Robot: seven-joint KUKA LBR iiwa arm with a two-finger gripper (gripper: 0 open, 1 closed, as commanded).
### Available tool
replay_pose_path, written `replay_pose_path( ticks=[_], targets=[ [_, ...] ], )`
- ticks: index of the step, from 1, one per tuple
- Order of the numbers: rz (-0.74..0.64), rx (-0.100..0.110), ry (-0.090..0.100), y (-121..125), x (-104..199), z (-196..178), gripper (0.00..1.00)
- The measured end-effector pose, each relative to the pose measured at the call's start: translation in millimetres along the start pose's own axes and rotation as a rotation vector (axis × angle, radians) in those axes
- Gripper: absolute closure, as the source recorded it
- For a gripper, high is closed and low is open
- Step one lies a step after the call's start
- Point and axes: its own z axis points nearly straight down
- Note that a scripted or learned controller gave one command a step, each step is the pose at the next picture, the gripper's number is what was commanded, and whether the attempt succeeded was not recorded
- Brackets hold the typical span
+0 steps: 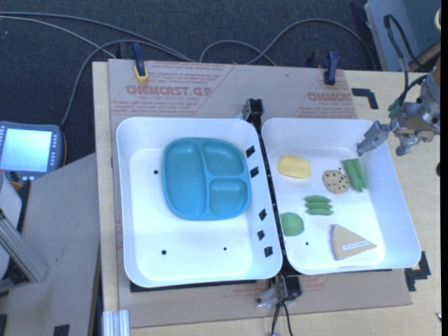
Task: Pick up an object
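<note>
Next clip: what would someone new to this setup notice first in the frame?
The big turquoise three-compartment plastic plate dominates the left white bin. The right white bin holds scattered toy foods: a yellow lump, a round speckled cookie, two green pea pods, a green round piece and a tan wedge. The grey gripper sits at that bin's upper right rim, holding nothing visible.

Arm [428, 96] ran off the right edge, most of it cut. Gripper [389, 140] blurred; finger state unreadable. Cookie [336, 181] markings too small to read. Left screen [28, 149] washed out, partly cropped.
</note>
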Motion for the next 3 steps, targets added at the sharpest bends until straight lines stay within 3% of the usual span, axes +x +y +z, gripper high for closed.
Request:
replay_pose_path(
  ticks=[1,3],
  targets=[
    [-0.004,-0.013,-0.003,2,1,-8,0.00],
    [-0.004,-0.008,-0.001,16,8,91,0.00]
  ],
)
